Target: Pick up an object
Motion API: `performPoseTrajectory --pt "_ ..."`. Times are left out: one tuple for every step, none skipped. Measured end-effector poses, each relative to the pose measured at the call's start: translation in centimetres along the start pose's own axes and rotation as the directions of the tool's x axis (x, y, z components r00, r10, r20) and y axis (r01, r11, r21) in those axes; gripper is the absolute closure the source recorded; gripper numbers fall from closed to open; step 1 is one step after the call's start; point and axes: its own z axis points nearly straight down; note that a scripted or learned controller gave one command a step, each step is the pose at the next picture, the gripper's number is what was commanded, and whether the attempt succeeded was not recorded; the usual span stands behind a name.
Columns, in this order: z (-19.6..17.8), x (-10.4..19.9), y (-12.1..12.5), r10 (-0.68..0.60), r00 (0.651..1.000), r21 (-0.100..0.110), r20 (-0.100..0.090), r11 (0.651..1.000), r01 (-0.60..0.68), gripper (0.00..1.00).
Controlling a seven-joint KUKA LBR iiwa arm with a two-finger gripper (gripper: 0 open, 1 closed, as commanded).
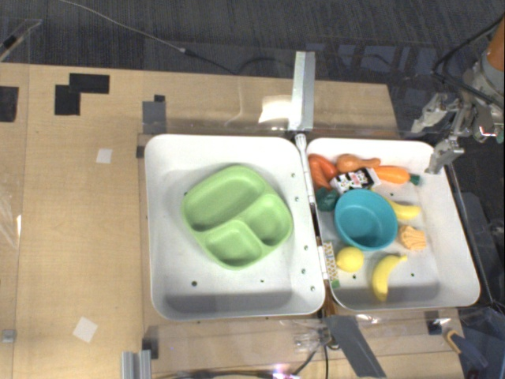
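pincer (451, 136) hangs over the right bin's (465, 251) far corner — open, holding nothing — near the carrot (392, 174).

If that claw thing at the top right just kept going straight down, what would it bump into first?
Probably the right bin's far right rim or bare floor. The gripper hangs over that corner, and the carrot lies just left of it. Depth is hard to judge.

green plate (237, 215) in left bin (170, 290); toys in right bin (461, 283)
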Motion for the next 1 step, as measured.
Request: performPoseTrajectory --pt "15.84 3.64 0.99 -0.028 1.000 -0.003 -0.008 1.000 0.028 0.00"
